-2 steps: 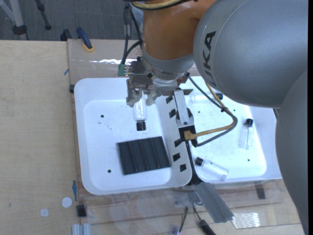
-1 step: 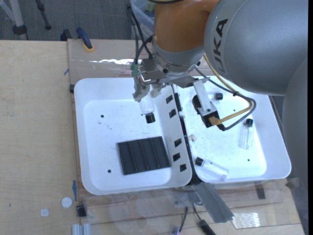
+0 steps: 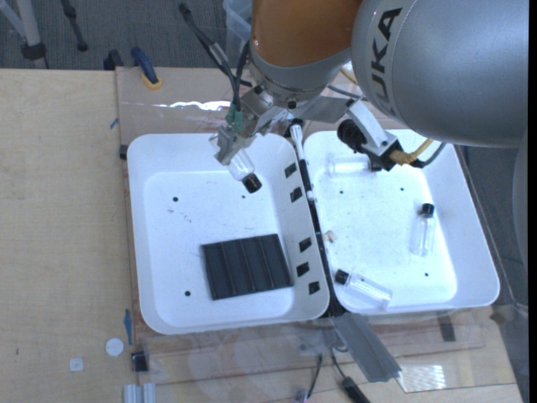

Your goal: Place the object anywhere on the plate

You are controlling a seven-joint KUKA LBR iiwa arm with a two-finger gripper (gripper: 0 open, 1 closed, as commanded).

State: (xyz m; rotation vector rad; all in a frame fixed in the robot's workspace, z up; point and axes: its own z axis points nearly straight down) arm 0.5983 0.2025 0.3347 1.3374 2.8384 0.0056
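Jaws [image 3: 235,154] look clamped on a small clear vial [image 3: 244,174] with a black cap, hanging over the left bin [image 3: 159,309], up near its back. Dark ribbed plate [image 3: 247,265] sits lower in that bin, so the carry's about halfway and the drop's left.

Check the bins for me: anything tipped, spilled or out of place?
No spill or damage. The gripper holds a clear black-capped vial tilted above the left bin. Three more vials lie on their sides in the right bin. The dark ribbed plate sits slightly askew.
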